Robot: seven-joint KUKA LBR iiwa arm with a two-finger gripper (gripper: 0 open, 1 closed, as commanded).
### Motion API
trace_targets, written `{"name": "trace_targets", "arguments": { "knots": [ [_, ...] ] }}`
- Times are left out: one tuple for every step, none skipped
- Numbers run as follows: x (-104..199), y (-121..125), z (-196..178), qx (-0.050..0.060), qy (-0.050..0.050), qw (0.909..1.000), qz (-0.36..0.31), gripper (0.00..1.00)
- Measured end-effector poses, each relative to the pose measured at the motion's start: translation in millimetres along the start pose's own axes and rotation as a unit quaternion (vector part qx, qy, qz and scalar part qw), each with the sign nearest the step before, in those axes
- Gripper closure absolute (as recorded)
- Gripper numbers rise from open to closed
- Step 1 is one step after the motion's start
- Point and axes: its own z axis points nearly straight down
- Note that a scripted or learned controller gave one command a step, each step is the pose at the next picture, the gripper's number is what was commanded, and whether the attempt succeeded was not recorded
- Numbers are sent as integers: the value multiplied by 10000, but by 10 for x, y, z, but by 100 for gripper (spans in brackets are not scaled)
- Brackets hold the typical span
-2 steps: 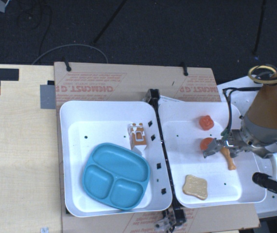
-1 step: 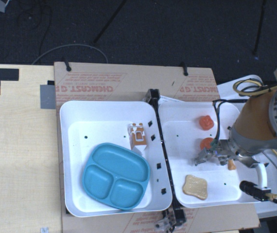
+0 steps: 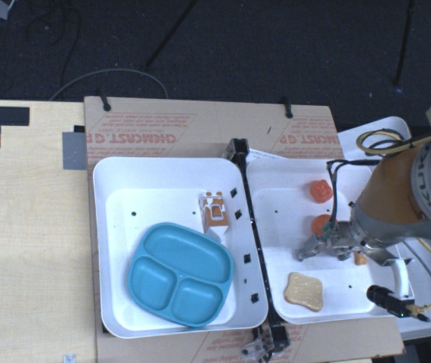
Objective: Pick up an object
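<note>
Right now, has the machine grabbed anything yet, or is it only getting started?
Nothing looks picked up yet. The tool is low in the right bin, beside an orange-red piece and above the toast-like slice. Grasping and lifting remain. The blue divided plate lies in the left bin.

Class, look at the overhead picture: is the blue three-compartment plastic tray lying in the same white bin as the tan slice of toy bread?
No: the blue three-compartment plastic tray lies in the left bin, the tan slice of toy bread in the right bin.

Blue tray (image 3: 180, 274) fills left bin's (image 3: 117, 174) floor; upper strip free.
</note>
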Motion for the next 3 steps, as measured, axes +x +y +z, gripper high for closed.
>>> {"name": "trace_targets", "arguments": {
  "knots": [
    [-11, 6, -117, -10, -1, 10000, 19, 100],
    [76, 25, -585, -24, -6, 10000, -20, 100],
    [16, 70, -1199, -41, -14, 10000, -19, 100]
  ]
}}
